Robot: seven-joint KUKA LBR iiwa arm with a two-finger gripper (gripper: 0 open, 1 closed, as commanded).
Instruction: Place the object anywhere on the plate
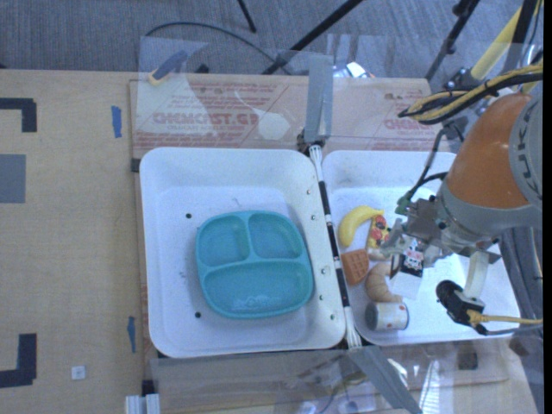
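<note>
Right now your gripper (398, 247) (fingers' state I cannot tell) sits just right of the banana (355, 223), with the plate (254, 264) well left.

Left bin (164, 257): I see the divided plate (254, 264) lying in its middle, nearer the front edge than the back.
Right bin (362, 172): I see it just beside the left bin, their inner edges touching.
Banana (357, 223): near the right bin's left edge, behind the other items.
Cracker (355, 267): before the banana, by the left edge.
Peanut-shaped piece (379, 280): just right of the cracker.
Can (386, 316): on its side, at the front-left corner.
Gripper (405, 250): over the bin's middle, right of the items.
</note>
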